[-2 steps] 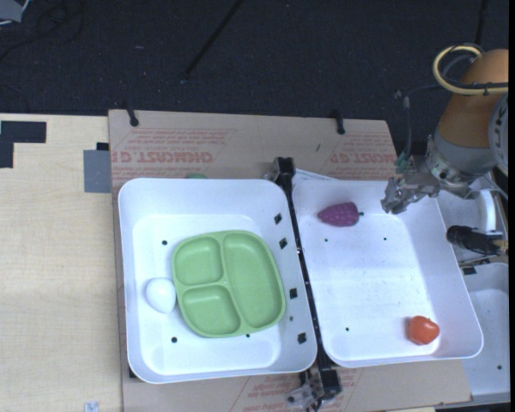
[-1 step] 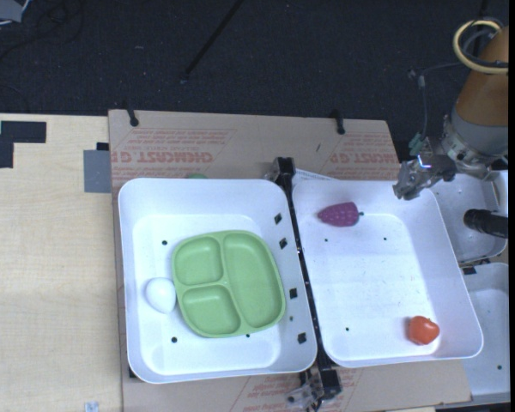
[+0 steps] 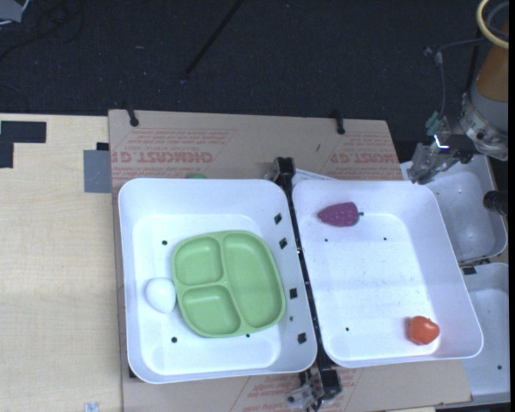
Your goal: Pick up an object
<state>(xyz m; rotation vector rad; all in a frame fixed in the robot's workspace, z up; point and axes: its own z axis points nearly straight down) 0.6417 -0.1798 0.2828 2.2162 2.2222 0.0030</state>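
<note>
You had the white egg-shaped object (image 3: pixel 160 295) lying farthest from the tool (image 3: pixel 427 163), in the left bin (image 3: pixel 146 197), touching the left edge of the green divided plate (image 3: pixel 228 282) that sat flat on that bin's floor. Nearer the tool, across the black clamps (image 3: pixel 285 172) joining the two bins, the right bin (image 3: pixel 446 230) held a purple object (image 3: pixel 338 215) close to its far wall, just below and to the left of the tool and nearest to it of all the things. The red object (image 3: pixel 422 330) rested in that bin's near right corner, well below the tool and apart from the purple one. The tool itself hung outside the right bin, just past its far right corner, over the counter (image 3: pixel 43 264) edge, with nothing between its tips that you could see; whether it was released or clenched could not be told.
</note>
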